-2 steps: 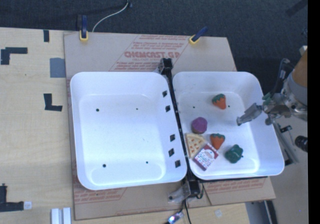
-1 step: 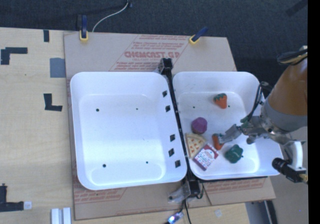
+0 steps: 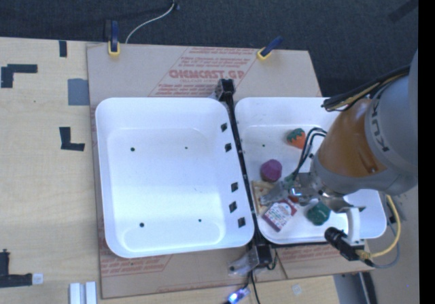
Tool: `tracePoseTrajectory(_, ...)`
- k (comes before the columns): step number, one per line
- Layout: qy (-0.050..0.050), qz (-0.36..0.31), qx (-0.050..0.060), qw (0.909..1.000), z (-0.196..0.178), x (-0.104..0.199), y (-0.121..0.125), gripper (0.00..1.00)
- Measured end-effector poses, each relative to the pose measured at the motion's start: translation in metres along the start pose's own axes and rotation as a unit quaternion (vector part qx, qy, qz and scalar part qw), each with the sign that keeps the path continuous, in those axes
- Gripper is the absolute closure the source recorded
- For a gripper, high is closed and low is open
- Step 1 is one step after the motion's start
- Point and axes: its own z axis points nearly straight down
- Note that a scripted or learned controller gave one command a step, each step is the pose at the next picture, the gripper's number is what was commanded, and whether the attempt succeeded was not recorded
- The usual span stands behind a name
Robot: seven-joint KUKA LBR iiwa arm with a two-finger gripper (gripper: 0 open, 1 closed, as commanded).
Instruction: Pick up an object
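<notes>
Four small things sit in the right bin [image 3: 272,109]: purple ball [image 3: 271,170], orange-green toy [image 3: 296,137], green lump [image 3: 317,213], red-white packet [image 3: 278,215]. Gripper [image 3: 292,190] is low by the ball and packet; can't tell its state. Ball looks light, smooth, prob. rolls, so grab its sides. Bin floor looks slick, w/ tight space near the middle wall.
</notes>
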Motion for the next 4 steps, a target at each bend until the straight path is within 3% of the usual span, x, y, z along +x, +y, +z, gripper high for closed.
tracePoseTrajectory(1, 0.003, -0.002, 0.002, 1.0, -0.01, 0.002, 0.0, 1.0)
tracePoseTrajectory(2, 0.003, -0.002, 0.003, 1.0, -0.019, 0.003, 0.0, 1.0)
tracePoseTrajectory(3, 0.005, -0.008, 0.001, 1.0, -0.101, 0.109, 0.0, 1.0)
tracePoseTrajectory(4, 0.001, 0.001, 0.005, 1.0, -0.096, 0.056, -0.002, 1.0)
